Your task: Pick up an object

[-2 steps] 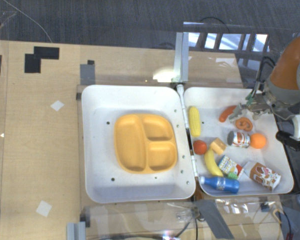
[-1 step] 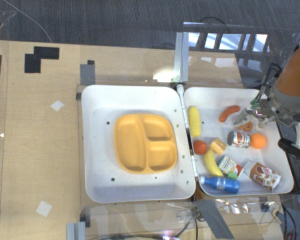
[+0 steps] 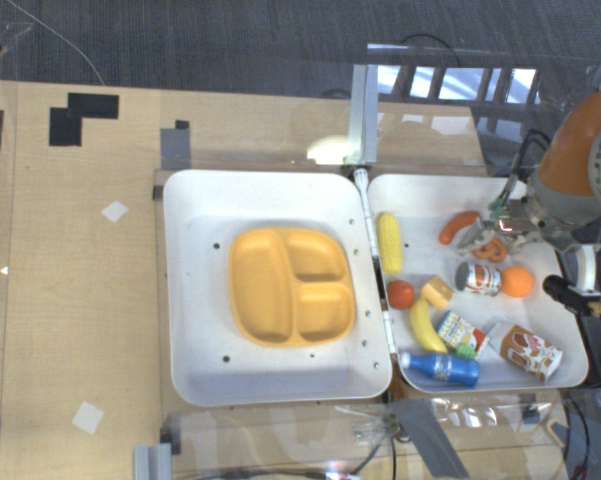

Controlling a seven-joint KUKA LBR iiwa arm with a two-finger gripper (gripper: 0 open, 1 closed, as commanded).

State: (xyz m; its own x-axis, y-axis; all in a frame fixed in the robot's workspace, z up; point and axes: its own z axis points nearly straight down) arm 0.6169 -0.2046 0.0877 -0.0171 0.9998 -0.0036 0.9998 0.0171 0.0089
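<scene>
The right bin (image 3: pixel 420 200) holds several toy foods. A red sausage (image 3: pixel 457 226) lies at the back, with a small orange-brown item (image 3: pixel 490 251) just right of it. Also there are a corn cob (image 3: pixel 388 243), a tomato (image 3: pixel 401 294), a cheese block (image 3: pixel 437 291), a banana (image 3: pixel 425 326), a can (image 3: pixel 478 279) and an orange (image 3: pixel 518 282). My gripper (image 3: pixel 488 234) hangs low over the back of this bin, right beside the sausage and above the orange-brown item. Its fingers look spread, with nothing seen held between them.
The left bin (image 3: pixel 195 268) holds a yellow divided tray (image 3: pixel 290 286). Along the right bin's front lie a blue bottle (image 3: pixel 442 368), a small green-and-white carton (image 3: pixel 460 333) and a brown carton (image 3: pixel 530 352). A metal divider (image 3: pixel 372 258) separates the bins.
</scene>
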